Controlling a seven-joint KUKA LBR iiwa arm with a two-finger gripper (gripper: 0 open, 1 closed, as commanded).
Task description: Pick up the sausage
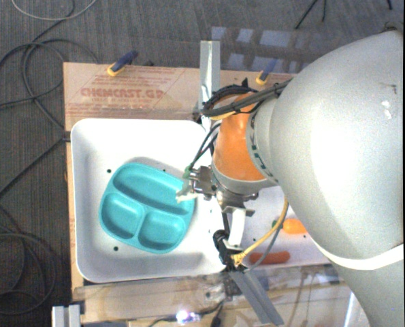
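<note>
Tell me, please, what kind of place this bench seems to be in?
Probably a robotics lab or test cell. Loose cables trail over dark carpet, clamps pin a cardboard sheet under a white bin, and a grey arm reaches over it.

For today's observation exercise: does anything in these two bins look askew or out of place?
The teal divided plate lies skewed in the left bin, its edges not parallel with the bin's walls. The reddish sausage lies in the right bin, partly hidden by the arm.

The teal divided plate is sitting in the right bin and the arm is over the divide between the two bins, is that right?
Not quite. The camera view shows the teal divided plate lying in the left bin, not the right one. The rest holds: the arm is over the divide between the two bins.
</note>
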